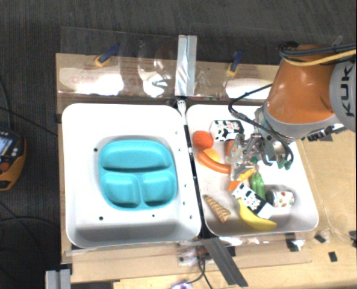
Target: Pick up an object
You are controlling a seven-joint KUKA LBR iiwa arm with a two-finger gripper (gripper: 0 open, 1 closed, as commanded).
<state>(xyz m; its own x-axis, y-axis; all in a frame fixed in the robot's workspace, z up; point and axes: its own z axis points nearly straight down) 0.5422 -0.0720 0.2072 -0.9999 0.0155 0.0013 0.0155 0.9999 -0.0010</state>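
Right of centre frame, the pincer [248,152] hangs low over the right bin [307,188], just beside the orange carrot [214,160]. Can't tell its state.

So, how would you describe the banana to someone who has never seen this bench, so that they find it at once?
Look at the right white bin, the one crowded with toy food. Go to its near edge, toward the bottom of the camera view. The banana lies there, between the brown cone and the black-and-white carton; it is the only yellow, curved item in the bin.
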